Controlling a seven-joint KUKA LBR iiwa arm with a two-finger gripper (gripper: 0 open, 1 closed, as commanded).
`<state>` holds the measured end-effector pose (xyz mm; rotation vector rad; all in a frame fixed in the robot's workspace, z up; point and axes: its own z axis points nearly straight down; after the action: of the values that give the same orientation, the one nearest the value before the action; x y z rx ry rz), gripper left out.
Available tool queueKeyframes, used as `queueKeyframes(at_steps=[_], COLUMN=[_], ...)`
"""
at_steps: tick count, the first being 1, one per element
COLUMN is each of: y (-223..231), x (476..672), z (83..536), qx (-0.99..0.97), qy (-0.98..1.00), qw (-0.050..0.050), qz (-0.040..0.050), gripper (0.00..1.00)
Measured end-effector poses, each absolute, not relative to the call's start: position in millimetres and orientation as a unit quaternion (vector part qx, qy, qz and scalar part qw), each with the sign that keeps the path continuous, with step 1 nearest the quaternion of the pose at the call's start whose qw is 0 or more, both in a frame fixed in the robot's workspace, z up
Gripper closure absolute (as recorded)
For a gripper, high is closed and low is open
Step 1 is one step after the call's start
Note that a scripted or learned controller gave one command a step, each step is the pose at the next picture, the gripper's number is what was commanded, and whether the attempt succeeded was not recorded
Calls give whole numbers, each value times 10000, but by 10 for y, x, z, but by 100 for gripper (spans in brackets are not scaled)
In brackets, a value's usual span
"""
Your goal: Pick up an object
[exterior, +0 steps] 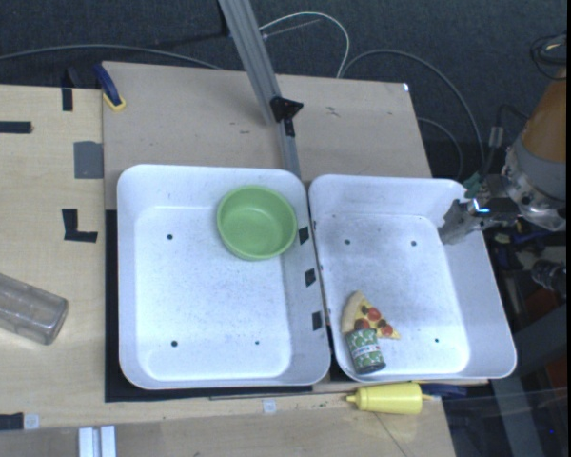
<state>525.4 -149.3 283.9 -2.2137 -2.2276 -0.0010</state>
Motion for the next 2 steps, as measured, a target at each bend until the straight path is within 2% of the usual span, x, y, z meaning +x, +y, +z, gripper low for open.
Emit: queueKeyframes(at_steps=[1, 2], y=[-931, -431], x=[5243, 5286], z=[2646, 2663], qx=[-7048, -7045], qy=[-7094, -7097], qw=[16, 9], qz=[5, 1], gripper=[100, 100])
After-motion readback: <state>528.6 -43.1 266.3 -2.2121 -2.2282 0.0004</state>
